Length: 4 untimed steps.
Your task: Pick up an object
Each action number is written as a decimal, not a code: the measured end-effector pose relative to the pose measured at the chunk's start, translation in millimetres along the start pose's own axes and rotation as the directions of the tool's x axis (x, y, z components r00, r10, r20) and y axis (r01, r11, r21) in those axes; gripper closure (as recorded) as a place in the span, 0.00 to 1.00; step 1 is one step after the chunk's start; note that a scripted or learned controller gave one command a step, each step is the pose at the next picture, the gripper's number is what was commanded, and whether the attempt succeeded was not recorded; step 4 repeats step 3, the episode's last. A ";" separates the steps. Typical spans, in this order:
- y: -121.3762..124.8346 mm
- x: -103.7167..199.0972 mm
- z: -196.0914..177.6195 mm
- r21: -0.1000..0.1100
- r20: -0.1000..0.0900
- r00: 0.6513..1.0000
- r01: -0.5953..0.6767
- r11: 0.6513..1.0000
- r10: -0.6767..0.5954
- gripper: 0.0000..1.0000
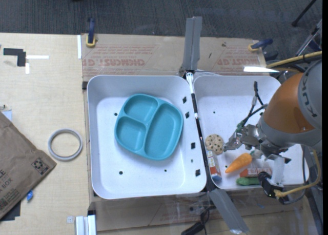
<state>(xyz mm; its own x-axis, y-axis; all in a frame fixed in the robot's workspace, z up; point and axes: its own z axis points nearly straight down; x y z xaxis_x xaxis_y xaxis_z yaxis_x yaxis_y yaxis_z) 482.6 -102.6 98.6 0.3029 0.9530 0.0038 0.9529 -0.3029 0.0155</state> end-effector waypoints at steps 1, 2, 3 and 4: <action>5.2 -33.9 6.5 0.016 0.004 0.999 0.033 0.999 -0.033 0.00; 4.7 -33.9 -1.2 0.019 0.004 0.999 0.033 0.999 -0.033 1.00; 0.6 33.3 -139.3 0.018 0.007 0.999 -0.032 0.999 0.032 1.00; 0.6 33.3 -139.3 0.018 0.007 0.999 -0.032 0.999 0.032 1.00</action>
